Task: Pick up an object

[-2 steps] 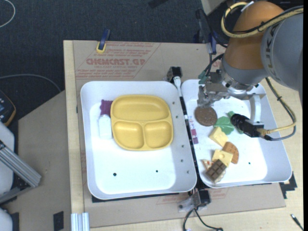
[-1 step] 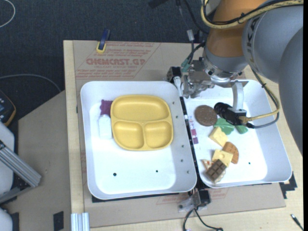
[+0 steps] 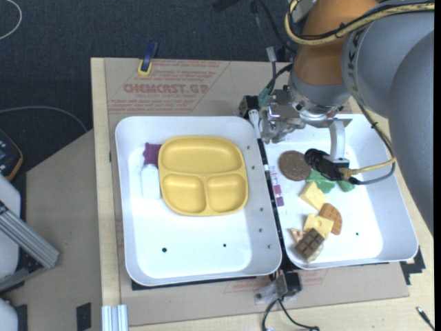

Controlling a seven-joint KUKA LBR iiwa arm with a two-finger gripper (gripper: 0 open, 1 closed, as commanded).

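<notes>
My gripper (image 3: 274,129) hangs over the back left corner of the right bin (image 3: 386,212), close to the divider between the bins. Just in front of it lies a round brown disc (image 3: 293,165). Further forward are a green piece (image 3: 325,183), a yellow wedge (image 3: 311,195), a second yellow piece (image 3: 318,224), a brown cracker (image 3: 332,217) and a dark chocolate block (image 3: 309,242). A thin pink and white pen (image 3: 276,185) lies along the bin's left wall. Nothing shows in the gripper's grasp.
The left bin (image 3: 193,254) holds a yellow divided plate (image 3: 203,174) and a small white bottle (image 3: 149,179) with a purple cap beside it. Both bins rest on a printed cardboard sheet (image 3: 172,81). A yellow and blue clip (image 3: 146,61) sits at its back edge.
</notes>
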